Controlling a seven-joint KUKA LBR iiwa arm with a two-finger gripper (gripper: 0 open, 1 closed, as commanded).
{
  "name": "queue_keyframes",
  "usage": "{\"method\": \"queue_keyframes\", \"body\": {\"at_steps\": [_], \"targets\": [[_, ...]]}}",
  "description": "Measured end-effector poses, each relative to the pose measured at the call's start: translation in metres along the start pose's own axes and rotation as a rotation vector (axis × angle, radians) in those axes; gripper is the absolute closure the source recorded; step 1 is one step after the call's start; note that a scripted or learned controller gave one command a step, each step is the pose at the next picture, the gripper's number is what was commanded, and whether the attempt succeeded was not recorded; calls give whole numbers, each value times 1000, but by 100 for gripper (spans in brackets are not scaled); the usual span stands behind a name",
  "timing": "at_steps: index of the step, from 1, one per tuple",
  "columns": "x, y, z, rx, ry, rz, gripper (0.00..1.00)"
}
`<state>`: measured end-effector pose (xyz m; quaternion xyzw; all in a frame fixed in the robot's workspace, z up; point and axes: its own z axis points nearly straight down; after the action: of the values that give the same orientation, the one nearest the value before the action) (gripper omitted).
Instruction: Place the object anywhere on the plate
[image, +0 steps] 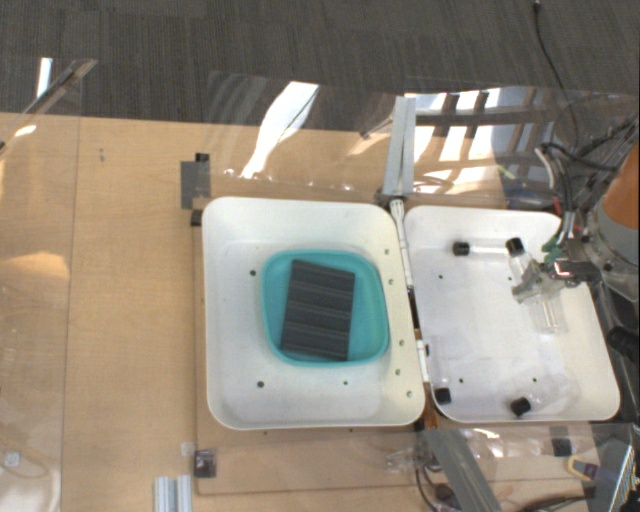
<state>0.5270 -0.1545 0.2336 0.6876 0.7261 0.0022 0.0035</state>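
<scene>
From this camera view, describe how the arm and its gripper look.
The arm enters at the right edge: a grey body with an orange band, and dark cables looping beside it. The gripper is pale and partly see-through, with clear plastic-looking fingers and a small red mark near its base. Finer markings are too small to read.

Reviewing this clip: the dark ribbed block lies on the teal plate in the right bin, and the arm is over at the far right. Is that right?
Not quite. The camera view shows the dark ribbed block lying on the teal plate in the left bin, not the right bin. The arm is indeed at the far right.
</scene>
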Motion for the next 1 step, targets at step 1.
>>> {"method": "queue_keyframes", "body": {"at_steps": [1], "targets": [[97,-23,49,5,2,3,100]]}}
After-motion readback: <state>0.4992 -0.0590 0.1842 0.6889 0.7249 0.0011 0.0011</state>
